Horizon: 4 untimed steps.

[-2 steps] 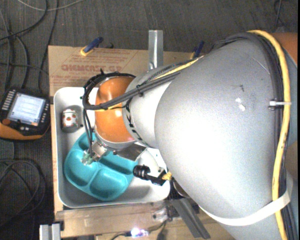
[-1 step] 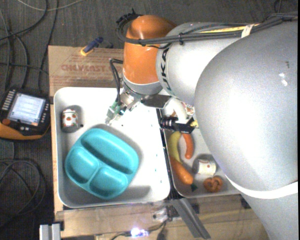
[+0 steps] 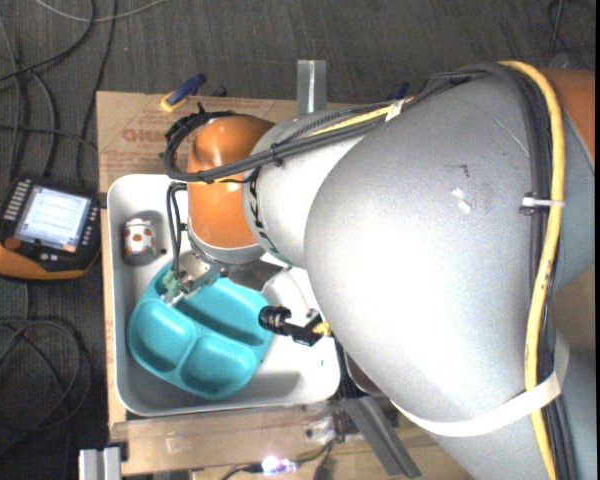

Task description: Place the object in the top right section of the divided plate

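Overhead slanted view of the bench, with the grey arm point(image 3: 430, 258) reaching in from the right and covering most of the right-hand side. Its orange wrist band point(image 3: 215, 193) hangs over the left white bin point(image 3: 120, 368), and the end effector point(image 3: 185, 280) sits below it, at the upper left edge of the teal divided plate point(image 3: 200, 340). The plate lies tilted in the lower part of this bin; two of its lower sections are plainly visible, while its upper part is overlapped by the wrist. Whether the end effector is spread, pressed together or pinching anything cannot be told, since the wrist hides the tips. A small cylindrical metal object point(image 3: 137, 240) with a reddish centre lies in the bin's upper left corner, near the plate but apart from it; it appears to be the object to be placed, though this is a judgement only. A black fitting point(image 3: 285, 321) projects beside the plate's right edge. A handheld control pendant point(image 3: 45, 226) rests on the floor left of the bench. To do the step well, the target section should be confirmed first, because the plate's tilt shifts which compartment counts as top right; the descent should be vertical and centred over that compartment, clear of the dividing ridges, and release should come low so that a round object does not roll across a ridge.
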{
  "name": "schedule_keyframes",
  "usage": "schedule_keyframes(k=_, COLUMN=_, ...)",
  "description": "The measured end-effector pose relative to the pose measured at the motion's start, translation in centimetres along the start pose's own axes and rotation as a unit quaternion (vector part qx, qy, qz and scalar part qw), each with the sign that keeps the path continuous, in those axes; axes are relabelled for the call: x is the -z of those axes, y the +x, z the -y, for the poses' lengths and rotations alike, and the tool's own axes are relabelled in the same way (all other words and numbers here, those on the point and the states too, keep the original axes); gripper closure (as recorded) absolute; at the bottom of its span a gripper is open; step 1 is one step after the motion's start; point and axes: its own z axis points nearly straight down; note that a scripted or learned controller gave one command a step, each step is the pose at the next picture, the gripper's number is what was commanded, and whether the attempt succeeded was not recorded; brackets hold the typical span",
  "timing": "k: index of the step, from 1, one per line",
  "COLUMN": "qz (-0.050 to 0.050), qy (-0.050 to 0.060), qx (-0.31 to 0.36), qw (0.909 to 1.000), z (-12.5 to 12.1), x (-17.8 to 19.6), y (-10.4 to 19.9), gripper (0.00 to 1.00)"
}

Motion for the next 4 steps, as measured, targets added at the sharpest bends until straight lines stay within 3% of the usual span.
schedule_keyframes(k=1, qz=0.006, qy=-0.034, qx=-0.096, qw=0.9948, z=4.3, x=-0.2, y=1.8, gripper=1.0)
schedule_keyframes(k=2, qz=-0.004, qy=-0.013, qx=-0.255, qw=0.9668, z=7.0, x=-1.4, y=-0.9, gripper=1.0)
schedule_keyframes(k=3, qz=0.0, qy=0.004, qx=-0.205, qw=0.9788, z=-9.4, x=2.4, y=-7.0, gripper=1.0)
schedule_keyframes(k=4, qz=0.001, qy=-0.009, qx=-0.142, qw=0.9898, z=-5.4, x=0.8, y=-7.9, gripper=1.0)
